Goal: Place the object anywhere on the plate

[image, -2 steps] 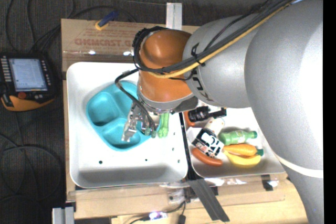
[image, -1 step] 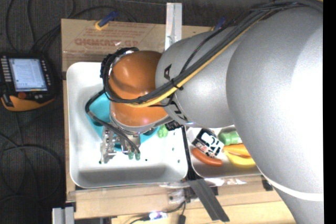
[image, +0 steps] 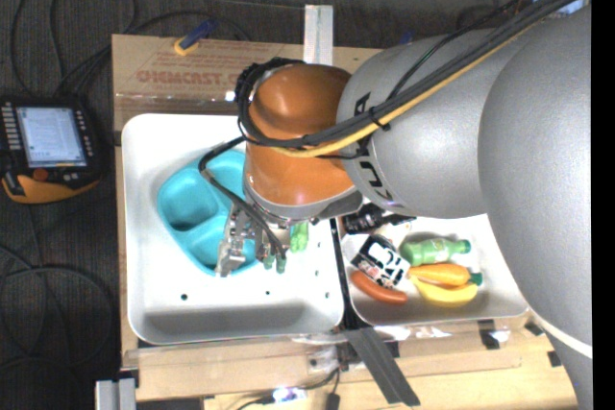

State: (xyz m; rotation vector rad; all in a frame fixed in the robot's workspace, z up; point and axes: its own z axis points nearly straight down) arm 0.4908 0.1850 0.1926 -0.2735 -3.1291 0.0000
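Observation:
A turquoise divided plate lies in the left white bin, partly hidden under the arm. My gripper hangs over the plate's near right edge, below the orange band. Right beside the gripper a small green object shows, close against its right side. I cannot make out whether the gripper holds it.
The right bin holds several toy foods: a green bottle, an orange carrot, a yellow banana, a red pepper and a black-and-white item. A pendant lies off the bench at left.

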